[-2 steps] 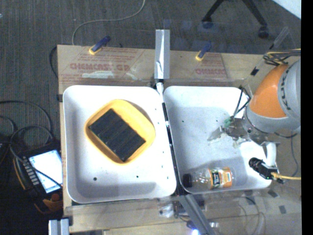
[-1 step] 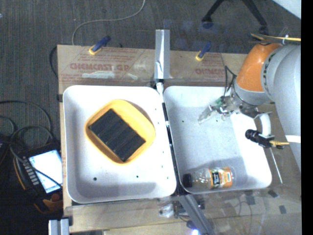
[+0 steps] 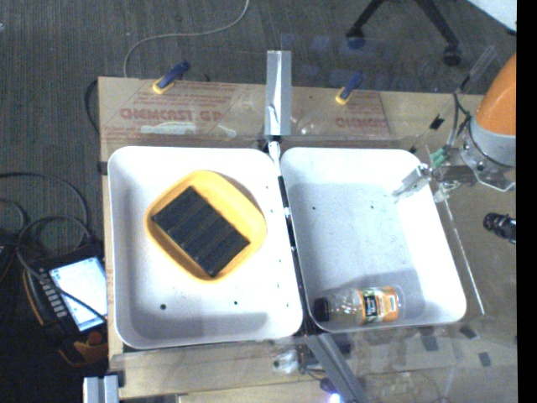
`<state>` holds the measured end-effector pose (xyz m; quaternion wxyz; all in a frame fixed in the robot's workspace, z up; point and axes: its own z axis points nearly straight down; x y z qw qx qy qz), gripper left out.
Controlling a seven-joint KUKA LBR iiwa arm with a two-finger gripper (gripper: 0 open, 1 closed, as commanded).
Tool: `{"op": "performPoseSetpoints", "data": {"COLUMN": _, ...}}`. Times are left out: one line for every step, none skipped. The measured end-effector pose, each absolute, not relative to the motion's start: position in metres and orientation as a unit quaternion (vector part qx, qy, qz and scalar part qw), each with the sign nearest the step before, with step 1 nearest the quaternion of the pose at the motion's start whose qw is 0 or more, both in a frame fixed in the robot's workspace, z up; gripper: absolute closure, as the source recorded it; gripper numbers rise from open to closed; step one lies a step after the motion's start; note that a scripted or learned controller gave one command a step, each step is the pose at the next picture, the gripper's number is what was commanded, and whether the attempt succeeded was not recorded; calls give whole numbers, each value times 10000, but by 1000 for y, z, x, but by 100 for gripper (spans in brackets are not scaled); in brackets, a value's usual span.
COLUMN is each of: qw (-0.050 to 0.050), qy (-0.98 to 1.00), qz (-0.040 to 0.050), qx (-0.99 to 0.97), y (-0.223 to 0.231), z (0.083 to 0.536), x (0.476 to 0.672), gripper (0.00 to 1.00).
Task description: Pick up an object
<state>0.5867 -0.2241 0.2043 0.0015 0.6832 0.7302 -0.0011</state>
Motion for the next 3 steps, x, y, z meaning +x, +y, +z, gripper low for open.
{"op": "performPoseSetpoints", "data": {"qw": -7, "qy": 6780, "qz": -12, "qx": 7350, "y": -178, "z": 188, "x": 528, "gripper": 0}}
{"op": "performPoseSetpoints", "data": {"qw": 7, "qy": 8433, "qz": -2, "qx": 5375, "y": -205, "z": 226, "x": 485, "gripper": 0}}
{"op": "performPoseSetpoints", "data": {"qw": 16, "qy": 8824, "qz": 8, "qx": 4706, "y": -154, "z": 99, "x": 485, "gripper": 0}}
